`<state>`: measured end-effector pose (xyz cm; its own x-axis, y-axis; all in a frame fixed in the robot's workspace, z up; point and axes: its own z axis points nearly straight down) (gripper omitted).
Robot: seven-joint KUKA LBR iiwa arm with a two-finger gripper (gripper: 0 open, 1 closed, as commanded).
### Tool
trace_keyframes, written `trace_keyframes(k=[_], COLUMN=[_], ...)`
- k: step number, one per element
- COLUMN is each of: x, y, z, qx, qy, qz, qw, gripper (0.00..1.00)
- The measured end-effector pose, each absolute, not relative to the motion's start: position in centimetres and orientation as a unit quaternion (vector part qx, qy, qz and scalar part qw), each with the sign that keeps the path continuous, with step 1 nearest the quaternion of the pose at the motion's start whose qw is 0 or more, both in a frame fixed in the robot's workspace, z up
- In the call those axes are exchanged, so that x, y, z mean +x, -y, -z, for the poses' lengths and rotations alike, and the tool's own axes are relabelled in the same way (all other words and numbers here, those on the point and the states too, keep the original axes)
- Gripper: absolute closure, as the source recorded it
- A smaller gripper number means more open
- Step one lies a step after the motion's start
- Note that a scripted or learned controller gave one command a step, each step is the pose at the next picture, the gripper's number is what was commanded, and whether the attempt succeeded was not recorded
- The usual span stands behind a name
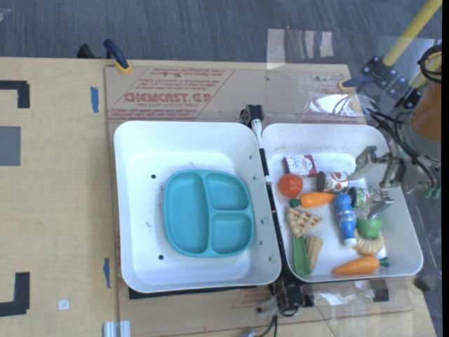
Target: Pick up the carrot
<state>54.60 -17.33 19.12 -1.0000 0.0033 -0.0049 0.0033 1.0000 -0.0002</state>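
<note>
Two orange carrots lie in the right bin. One carrot sits near the bin's middle, just right of a red tomato. The other carrot rests by the bin's front wall. My gripper hovers over the right part of this bin, to the right of the middle carrot and apart from it. Its fingers are spread open with nothing held between them.
Around the carrots lie a red packet, a red-labelled bottle, a blue bottle, a green fruit, a waffle wedge and a green cucumber. The left bin holds a teal divided plate.
</note>
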Motion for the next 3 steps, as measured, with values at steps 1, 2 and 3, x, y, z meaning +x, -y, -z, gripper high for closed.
trace_keyframes(k=[1,2,3], x=[57.8,56.4,55.1], y=[11.1,11.2,10.8], z=[-12.1,-10.1,-10.2], qx=[0.077,0.157,0.208], qy=[-0.997,-0.988,-0.978], qz=[-0.0023,0.0012,0.0024], qw=[-0.001,0.012,0.022], gripper=[0.0,0.0,0.0])
